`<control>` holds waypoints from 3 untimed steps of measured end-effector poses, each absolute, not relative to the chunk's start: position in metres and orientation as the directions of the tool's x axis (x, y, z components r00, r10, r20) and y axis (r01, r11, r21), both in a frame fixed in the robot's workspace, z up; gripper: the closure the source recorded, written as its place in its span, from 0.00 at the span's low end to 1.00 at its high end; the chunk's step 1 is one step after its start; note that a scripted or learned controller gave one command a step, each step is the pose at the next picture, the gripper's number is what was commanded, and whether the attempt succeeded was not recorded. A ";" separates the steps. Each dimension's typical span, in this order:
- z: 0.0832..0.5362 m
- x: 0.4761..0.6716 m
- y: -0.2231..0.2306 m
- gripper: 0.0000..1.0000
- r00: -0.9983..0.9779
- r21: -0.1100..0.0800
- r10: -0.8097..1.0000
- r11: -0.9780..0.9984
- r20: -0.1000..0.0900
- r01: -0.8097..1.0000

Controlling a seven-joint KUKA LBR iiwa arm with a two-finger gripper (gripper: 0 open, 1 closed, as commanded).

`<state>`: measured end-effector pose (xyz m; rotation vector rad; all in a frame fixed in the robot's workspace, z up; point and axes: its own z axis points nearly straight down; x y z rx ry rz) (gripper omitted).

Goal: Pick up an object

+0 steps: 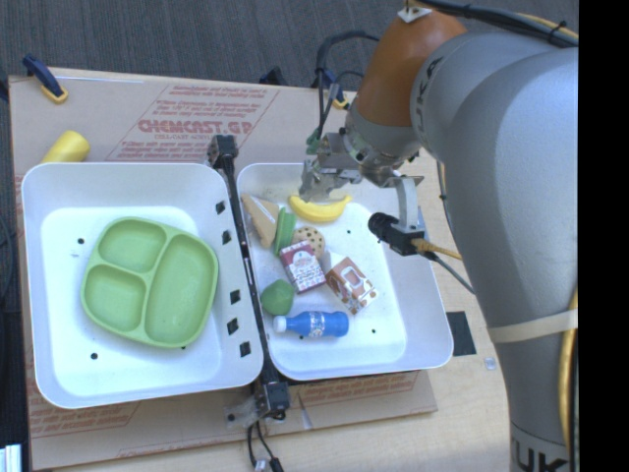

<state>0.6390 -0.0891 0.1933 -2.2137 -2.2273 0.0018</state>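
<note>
My gripper (317, 183) hangs over the far end of the right bin (425, 334), directly above a yellow banana (317, 207). The banana sits right under the gripper's tip, and the wrist hides where they meet. In the same bin lie a tan wedge (259, 218), a green piece (284, 230), a cookie (311, 236), a red carton (302, 266), a second red and white carton (351, 283), a green lime (277, 296) and a blue bottle (313, 324).
The left bin (49, 214) holds a green divided plate (150, 280). A yellow object (67, 147) and a blue clamp (44, 77) lie outside the bins at the far left. Black clips (223, 148) join the bins along their shared wall.
</note>
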 end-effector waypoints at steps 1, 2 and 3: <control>0.221 0.581 -0.089 1.00 -0.003 -0.002 1.000 0.003 0.001 1.000; 0.191 0.624 -0.083 1.00 -0.005 -0.002 1.000 0.005 0.000 1.000; 0.195 0.539 -0.056 1.00 -0.005 -0.005 1.000 0.005 0.001 1.000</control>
